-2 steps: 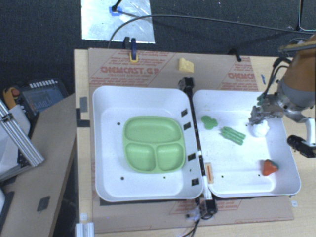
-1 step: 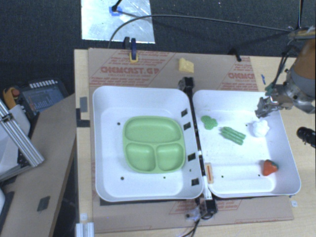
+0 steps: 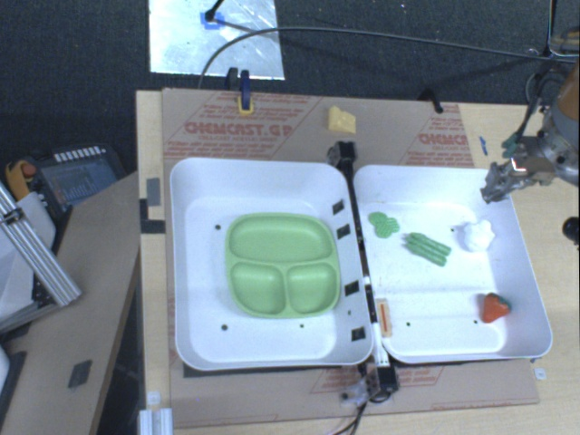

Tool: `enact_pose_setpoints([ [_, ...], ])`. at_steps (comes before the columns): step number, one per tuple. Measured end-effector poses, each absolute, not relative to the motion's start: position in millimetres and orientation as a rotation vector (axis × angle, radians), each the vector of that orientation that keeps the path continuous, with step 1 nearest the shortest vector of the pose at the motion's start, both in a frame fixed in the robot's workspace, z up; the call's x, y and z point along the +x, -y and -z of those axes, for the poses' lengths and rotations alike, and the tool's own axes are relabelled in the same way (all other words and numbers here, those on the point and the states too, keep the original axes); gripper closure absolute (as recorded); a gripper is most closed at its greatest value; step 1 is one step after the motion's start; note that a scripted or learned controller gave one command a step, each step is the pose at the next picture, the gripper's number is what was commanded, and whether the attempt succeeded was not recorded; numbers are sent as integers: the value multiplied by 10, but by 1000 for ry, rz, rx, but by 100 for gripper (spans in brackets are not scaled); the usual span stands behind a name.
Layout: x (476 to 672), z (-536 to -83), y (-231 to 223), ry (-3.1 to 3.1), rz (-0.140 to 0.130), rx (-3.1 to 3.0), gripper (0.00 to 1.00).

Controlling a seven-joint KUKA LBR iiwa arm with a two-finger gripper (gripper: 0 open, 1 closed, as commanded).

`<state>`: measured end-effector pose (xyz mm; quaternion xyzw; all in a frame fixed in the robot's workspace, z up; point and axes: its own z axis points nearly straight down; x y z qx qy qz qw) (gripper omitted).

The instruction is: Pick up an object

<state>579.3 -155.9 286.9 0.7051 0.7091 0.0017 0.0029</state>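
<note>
**Pick not yet made: all objects lying in the right bin**

Gripper [image 3: 500,185] is hovering over the far right edge of the right bin [image 3: 435,352], carrying nothing; whether it is open or closed, I cannot tell; white lump [image 3: 474,235] is lying nearest it, green beans [image 3: 427,247] and green piece [image 3: 383,225] toward the middle, strawberry [image 3: 494,308] at the near corner; descent, grasp and lift are all remaining

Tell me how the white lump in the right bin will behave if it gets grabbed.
The white lump looks crumpled and soft, so it would probably squash rather than resist. Its irregular shape suggests it won't roll. It seems light, so a nudge from the pincer may slide it across the smooth bin floor.
</note>
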Motion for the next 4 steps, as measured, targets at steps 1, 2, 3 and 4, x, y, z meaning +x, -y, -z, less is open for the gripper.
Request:
enact_pose_setpoints([
  [1, 5699, -2746, 966, -2230, -2, 2213, 100],
  [2, 5697, -2761, 466, -2229, -2, 2213, 100],
  [3, 5710, -2565, -39, -2230, -2, 2213, 100],
  [4, 5701, -2385, -556, -2233, -1, 2212, 100],
])
